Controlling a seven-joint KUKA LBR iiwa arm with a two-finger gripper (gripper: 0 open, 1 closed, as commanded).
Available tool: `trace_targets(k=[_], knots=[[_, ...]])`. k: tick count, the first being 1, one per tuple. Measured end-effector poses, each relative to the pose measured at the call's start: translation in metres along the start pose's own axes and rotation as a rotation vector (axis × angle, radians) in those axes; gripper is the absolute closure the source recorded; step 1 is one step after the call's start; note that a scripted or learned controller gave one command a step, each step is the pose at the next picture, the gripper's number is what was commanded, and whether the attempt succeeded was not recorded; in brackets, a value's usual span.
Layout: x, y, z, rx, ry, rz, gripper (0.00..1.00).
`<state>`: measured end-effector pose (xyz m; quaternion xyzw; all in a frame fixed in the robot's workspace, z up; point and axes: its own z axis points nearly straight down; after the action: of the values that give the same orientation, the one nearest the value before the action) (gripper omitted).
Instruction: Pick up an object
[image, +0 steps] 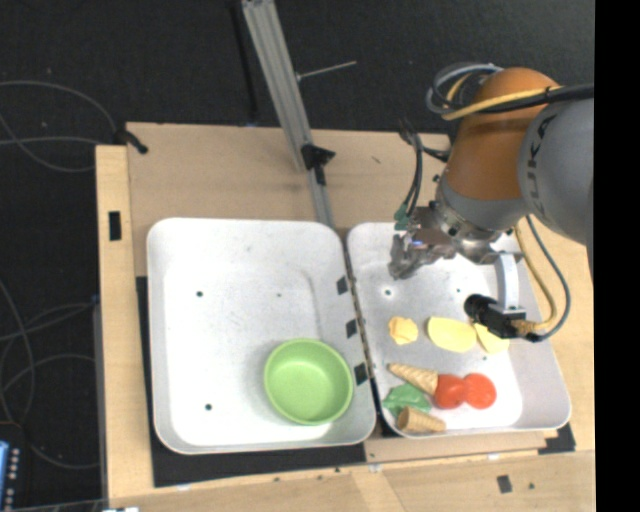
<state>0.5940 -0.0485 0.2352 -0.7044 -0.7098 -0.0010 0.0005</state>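
1. Arm (500, 140): reaches in from the right, wrist bent down over the right bin (535, 405).
2. Jaws (405, 262): hang above bare bin floor; apart or together, cannot tell.
3. Objects: yellow pieces (452, 333), red tomato (466, 391), cones (414, 378) lie below-right of the jaws, apart.
4. Green bowl (307, 381): left bin (200, 260), below-left.

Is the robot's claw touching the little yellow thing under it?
Apart. The camera view shows bare white bin floor between the gripper and the small yellow piece, which lies lower in the right bin.
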Motion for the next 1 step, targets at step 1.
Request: trace_targets(k=[1], knots=[[0.0499,-0.0094,0.0011,0.001,0.0,0.0,1.0]])
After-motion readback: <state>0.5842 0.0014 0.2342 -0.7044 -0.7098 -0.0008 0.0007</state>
